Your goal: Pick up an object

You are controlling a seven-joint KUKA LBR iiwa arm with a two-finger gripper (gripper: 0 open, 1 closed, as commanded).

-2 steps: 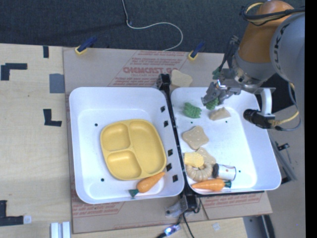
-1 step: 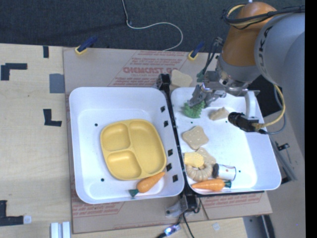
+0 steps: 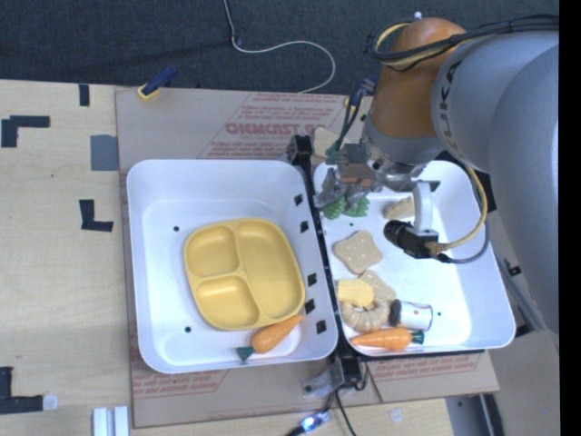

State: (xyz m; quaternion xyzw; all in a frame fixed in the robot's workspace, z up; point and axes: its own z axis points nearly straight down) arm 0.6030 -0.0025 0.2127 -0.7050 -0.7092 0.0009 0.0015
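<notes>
Nearest the camera, a toy carrot (image 3: pixel 385 339) lies along the right bin's (image 3: pixel 490 321) front wall, with another carrot (image 3: pixel 272 335) by the yellow divided plate (image 3: pixel 243 272) in the left bin (image 3: pixel 150 243). The jaws (image 3: pixel 343 187) hang at the right bin's far left corner, right over a green leafy toy (image 3: pixel 349 208); whether they are open or closed cannot be told. A bread slice (image 3: pixel 358 252) lies just in front.

A robotics lab — taped cardboard (image 3: pixel 272 125), loose cable (image 3: pixel 272 44), toy food bins (image 3: pixel 145 189).
</notes>
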